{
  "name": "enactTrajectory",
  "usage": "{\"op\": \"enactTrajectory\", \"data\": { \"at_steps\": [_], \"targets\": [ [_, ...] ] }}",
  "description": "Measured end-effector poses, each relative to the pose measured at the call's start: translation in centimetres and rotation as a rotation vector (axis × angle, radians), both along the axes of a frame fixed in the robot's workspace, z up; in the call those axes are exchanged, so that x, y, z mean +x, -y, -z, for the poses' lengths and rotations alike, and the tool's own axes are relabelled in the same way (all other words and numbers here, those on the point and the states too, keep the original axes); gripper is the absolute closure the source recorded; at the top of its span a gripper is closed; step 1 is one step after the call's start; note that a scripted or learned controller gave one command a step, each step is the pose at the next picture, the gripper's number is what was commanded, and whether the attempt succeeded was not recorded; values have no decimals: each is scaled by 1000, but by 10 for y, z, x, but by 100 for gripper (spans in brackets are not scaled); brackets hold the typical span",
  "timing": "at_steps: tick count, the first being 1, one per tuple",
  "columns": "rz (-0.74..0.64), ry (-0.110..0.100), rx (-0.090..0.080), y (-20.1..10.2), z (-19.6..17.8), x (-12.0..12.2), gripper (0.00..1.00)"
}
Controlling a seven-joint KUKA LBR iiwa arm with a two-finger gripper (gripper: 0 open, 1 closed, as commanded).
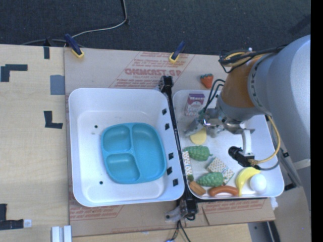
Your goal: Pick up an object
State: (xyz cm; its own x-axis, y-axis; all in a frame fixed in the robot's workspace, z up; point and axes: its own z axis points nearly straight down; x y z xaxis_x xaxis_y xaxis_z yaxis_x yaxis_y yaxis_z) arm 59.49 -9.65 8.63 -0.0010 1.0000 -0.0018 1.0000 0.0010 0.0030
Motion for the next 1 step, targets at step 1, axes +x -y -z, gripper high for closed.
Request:
{"op": "enactTrajectory", "data": {
  "at_steps": [1],
  "targets": [
    [0, -1, 0, 0, -9, 0, 100]
  ]
}}
